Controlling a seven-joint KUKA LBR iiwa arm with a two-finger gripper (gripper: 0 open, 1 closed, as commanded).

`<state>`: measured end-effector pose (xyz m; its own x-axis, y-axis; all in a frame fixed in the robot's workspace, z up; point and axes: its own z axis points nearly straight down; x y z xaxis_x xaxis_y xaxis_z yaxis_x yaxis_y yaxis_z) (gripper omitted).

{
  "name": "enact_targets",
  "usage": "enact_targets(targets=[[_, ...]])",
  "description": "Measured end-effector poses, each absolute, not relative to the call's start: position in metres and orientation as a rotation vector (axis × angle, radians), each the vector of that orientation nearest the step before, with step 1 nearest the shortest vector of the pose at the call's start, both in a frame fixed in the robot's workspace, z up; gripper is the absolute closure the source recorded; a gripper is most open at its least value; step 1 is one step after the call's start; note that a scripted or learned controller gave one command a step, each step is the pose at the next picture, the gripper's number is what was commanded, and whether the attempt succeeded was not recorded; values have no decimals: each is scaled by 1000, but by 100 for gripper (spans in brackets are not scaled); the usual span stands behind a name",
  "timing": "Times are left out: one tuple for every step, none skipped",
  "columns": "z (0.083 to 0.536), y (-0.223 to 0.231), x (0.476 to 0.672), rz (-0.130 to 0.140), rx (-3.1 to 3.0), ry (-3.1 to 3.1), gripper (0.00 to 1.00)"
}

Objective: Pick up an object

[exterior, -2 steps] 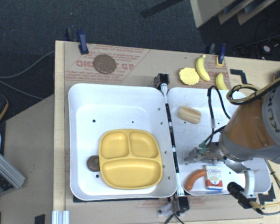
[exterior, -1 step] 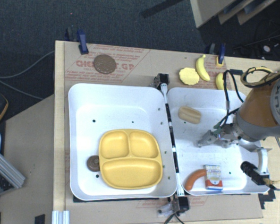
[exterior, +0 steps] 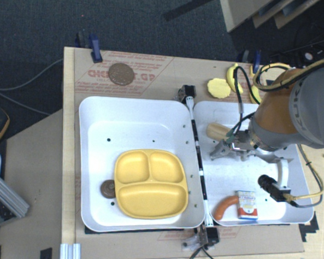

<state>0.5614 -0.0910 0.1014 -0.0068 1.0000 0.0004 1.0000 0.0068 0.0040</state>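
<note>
On the worktop (exterior: 70,148) the left bin (exterior: 97,117) holds a yellow divided plate (exterior: 150,183), sitting towards its near side, w/ a small brown round piece (exterior: 107,189) touching the plate's left edge. Far of that bin, a brown disc (exterior: 120,73) lies on the bare worktop.

Further right, a yellow lump (exterior: 219,87) rests on the worktop just beyond the right bin (exterior: 230,179). In this bin's far left part lies a tan cylinder (exterior: 218,130), on its side. The claw (exterior: 218,150) is low just near of it, very close; contact can't be made out, and whether the claw is released or clenched can't be told.

At the bin's near edge an orange sausage-shaped item (exterior: 224,208) lies beside a small box (exterior: 247,206). The grey arm (exterior: 295,107) comes in from the right.
</note>
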Motion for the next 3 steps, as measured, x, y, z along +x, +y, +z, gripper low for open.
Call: enact_targets(targets=[[84,-99,626,5,2214,2220,0],[85,-110,669,4,2214,2220,0],[85,-99,667,-1,2220,2224,0]])
